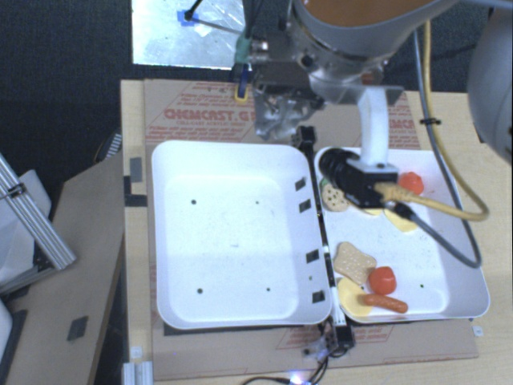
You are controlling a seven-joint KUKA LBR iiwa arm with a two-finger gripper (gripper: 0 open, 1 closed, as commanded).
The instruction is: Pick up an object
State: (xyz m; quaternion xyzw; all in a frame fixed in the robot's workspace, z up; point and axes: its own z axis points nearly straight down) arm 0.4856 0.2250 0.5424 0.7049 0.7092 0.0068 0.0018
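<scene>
Two shallow white bins sit side by side on the worktop (200,355), over a printed cardboard sheet (200,112). The left bin (232,231) shows its speckled white floor. The right bin (457,287) holds the objects to pick: a toast slice (353,261), a pale yellow disc (349,297) touching an orange carrot (385,302), a red tomato (382,279) just beside the toast, a dotted cookie (335,197) near the divider, and an orange-red piece (410,184) toward the back. The grey arm (345,14) leans over the bins' far edge, its gripper (282,123) above the cardboard; whether it is released or clenched cannot be told.
</scene>
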